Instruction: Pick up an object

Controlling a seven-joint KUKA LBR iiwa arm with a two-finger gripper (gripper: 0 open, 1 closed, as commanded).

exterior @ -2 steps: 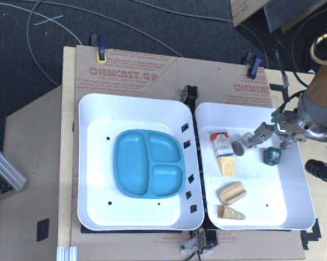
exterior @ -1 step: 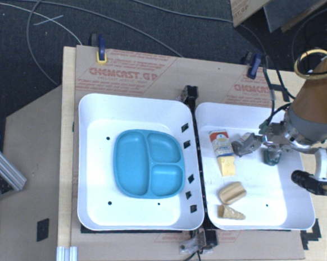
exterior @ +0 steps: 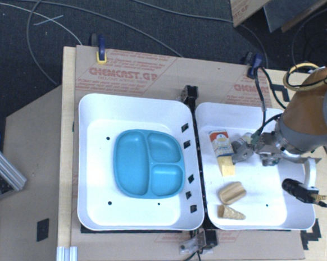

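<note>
My gripper (exterior: 238, 152) reaches in from the right and hangs low over the right bin (exterior: 269, 217). Just to its left lies a small red and white carton (exterior: 220, 141). Just below and left of it lies a yellow block (exterior: 226, 166). Nearer the front of that bin lie a tan bread-like roll (exterior: 232, 191) and a pale wedge (exterior: 232, 213). Nothing shows held in the gripper.
The left bin (exterior: 94, 150) holds a blue divided plate (exterior: 149, 163). A black divider with clips (exterior: 192, 157) runs between the bins. The grey and orange arm (exterior: 308, 116) covers the right bin's far right corner. Cables lie on the floor beyond the bench.
</note>
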